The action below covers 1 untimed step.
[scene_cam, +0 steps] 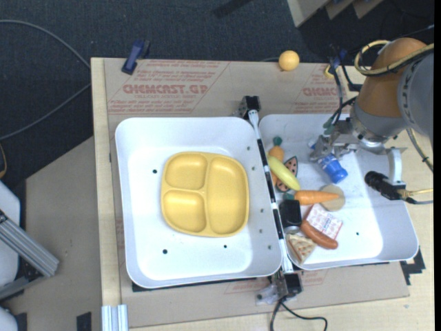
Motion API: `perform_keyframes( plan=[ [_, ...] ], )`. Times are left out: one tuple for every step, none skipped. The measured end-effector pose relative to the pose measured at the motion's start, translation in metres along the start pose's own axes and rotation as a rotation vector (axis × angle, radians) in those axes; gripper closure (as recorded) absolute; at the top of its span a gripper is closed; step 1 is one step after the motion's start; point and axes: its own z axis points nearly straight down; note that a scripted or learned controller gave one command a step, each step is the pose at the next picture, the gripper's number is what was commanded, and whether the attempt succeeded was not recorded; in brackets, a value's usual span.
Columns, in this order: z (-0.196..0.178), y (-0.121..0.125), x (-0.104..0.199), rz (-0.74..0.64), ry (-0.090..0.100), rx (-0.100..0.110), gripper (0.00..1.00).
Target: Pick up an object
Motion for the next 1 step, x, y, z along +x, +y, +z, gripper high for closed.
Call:
perform_keyframes(
  plan=[
    [0.0107, 0.0198, 0.0542, -0.002, 0.002, 0.005, 1.00]
  ],
)
